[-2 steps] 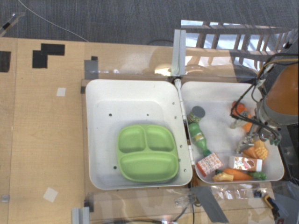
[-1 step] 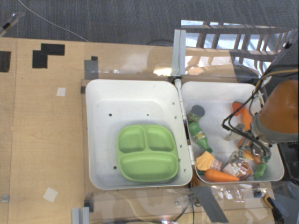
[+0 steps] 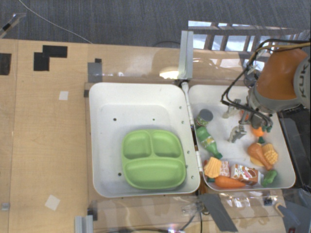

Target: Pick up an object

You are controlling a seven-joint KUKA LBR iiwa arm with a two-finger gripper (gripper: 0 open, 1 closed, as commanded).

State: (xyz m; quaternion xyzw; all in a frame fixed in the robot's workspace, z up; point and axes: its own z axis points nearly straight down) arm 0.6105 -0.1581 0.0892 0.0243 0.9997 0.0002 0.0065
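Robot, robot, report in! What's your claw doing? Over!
Gripper low in right bin, nothing visibly held. Green bottle to its left. Toy food crowds front edge.

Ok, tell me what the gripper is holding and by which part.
Nothing. The gripper hangs over bare floor of the right bin, its fingers apart with nothing between them; the green bottle and the toy carrot lie untouched.

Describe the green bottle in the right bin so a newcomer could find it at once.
Start at the right bin, the one the arm reaches into. Along its left wall, below a grey disc, lies the green bottle, tipped on its side. Unlike the orange and yellow toy foods nearby, it is slim, green and carries a pale label.
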